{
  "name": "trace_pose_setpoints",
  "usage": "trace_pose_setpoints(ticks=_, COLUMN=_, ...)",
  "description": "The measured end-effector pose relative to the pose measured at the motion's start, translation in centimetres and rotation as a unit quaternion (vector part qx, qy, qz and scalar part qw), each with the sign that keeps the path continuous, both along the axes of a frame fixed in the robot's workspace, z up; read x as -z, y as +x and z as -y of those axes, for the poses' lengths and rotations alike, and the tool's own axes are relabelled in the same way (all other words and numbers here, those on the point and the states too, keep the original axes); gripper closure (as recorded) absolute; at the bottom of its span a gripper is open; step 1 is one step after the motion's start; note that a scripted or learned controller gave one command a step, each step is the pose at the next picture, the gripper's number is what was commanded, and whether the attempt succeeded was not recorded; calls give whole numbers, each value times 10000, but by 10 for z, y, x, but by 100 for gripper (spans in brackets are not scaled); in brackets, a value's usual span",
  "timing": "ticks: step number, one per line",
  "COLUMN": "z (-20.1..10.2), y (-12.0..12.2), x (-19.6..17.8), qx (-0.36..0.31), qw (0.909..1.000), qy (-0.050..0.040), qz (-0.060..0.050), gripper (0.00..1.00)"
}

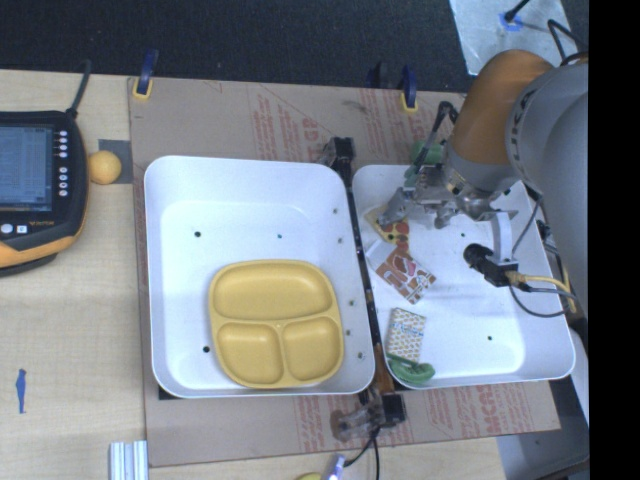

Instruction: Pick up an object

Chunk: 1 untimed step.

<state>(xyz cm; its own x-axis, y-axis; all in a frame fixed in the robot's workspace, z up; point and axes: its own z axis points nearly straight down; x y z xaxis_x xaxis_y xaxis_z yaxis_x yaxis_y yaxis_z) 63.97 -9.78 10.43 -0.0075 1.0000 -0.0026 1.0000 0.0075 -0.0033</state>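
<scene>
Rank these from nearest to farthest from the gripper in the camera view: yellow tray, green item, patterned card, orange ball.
Measured from the gripper:
1. Patterned card, right bin, just below it.
2. Green item, right bin's near edge.
3. Yellow tray, left bin.
4. Orange ball, on the bench beyond the left bin.

The gripper point(432, 200) hangs over the right bin's point(520, 363) far end; a yellow divided tray point(275, 321) fills the left bin point(175, 203).

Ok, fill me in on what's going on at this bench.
The grey arm reaches in from the right, its tool low over the back of the right bin. Small patterned packets and a green item lie along that bin's left side, none visibly held. The left bin holds a yellow divided tray.
</scene>
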Motion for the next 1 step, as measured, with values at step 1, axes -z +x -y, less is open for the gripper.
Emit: trace_pose_setpoints(ticks=1, z=-5, y=18, x=10, qx=10, qw=10000, qy=10, qz=16, gripper=0)
